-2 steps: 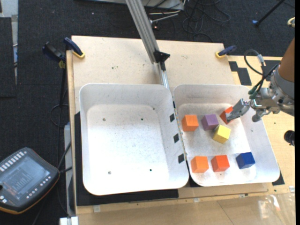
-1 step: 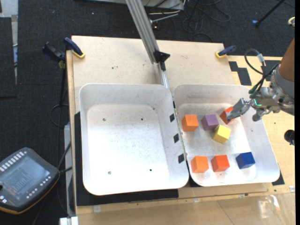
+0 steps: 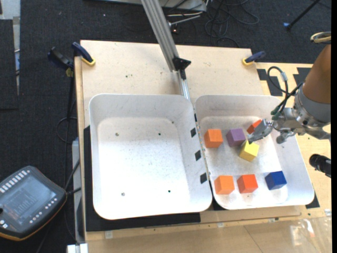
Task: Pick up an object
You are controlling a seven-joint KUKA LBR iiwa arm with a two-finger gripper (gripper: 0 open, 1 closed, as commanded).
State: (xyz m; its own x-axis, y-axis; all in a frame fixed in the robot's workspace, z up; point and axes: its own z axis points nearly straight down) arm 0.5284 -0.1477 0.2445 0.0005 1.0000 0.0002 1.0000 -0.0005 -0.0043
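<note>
The gripper [image 3: 261, 131] hangs over the right bin [image 3: 303, 181], reaching in from the right edge, with its grey fingers angled down and to the left. Whether the jaws are wide or narrow cannot be told; their tips blur into the blocks beneath, and nothing is plainly seen between them.

Closest to the jaws is the yellow block [image 3: 249, 151], just below and slightly left of the fingertips, tilted on a corner and touching or nearly touching them. Just as near, tucked behind the fingers on their upper side, is a red-orange block [image 3: 254, 125], partly hidden by the gripper. Just left of the jaws sits the purple block [image 3: 236, 136], beside the yellow one. Further left again is an orange block [image 3: 213, 138], near the bin's inner wall.

Further from the jaws, toward the front of the same bin, three blocks lie in a loose row: a blue block [image 3: 275, 179] below and a little right of the jaws, a red block [image 3: 247, 183] straight below, and a second orange block [image 3: 224, 184] below and left.

Farthest from the jaws, well off to the left, is the left bin [image 3: 100, 136], its white floor speckled with small dark marks.
</note>
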